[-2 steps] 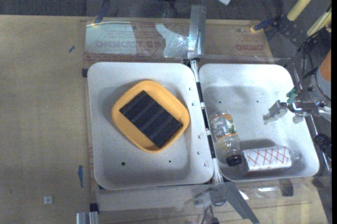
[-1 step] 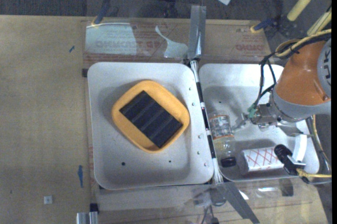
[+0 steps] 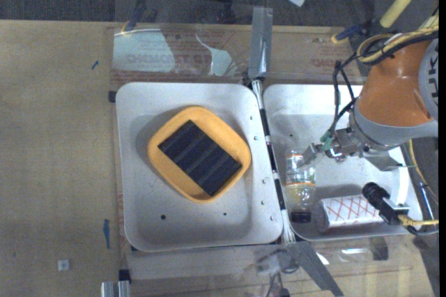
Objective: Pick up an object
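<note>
My gripper (image 3: 322,148) is low in the right bin (image 3: 306,104), just above and to the right of a clear plastic bottle (image 3: 300,180). The bottle lies along the bin's left wall with its dark cap toward the front. A white box with a red lattice pattern (image 3: 350,210) lies at the front of the same bin, right of the bottle's cap. I see nothing held in the gripper. In the left bin (image 3: 139,219) rests a yellow dish with a black ridged insert (image 3: 199,160).
The orange-banded arm (image 3: 397,90) comes in over the right bin's right side with yellow and black cables trailing. A metal divider (image 3: 268,149) separates the bins. Behind them lies a clear plastic sheet (image 3: 181,51) on the wooden bench.
</note>
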### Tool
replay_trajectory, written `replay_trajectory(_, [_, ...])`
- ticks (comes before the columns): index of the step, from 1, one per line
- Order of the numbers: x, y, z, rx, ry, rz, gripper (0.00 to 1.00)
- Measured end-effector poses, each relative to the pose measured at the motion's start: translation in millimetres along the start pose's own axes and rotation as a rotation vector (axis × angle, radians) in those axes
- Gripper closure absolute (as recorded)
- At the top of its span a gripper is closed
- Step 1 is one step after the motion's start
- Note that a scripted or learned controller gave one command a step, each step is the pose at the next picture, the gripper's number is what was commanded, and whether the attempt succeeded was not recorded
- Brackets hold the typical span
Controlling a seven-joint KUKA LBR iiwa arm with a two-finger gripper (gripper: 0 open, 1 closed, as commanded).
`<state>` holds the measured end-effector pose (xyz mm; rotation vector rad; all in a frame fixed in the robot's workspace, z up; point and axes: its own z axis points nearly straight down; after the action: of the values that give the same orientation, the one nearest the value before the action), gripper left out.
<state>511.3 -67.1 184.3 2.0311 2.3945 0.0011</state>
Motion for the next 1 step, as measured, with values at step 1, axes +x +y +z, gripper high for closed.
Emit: replay_trajectory(1, [-31.8, 15.6, 52.1, 0.003, 0.002, 0.057, 0.00])
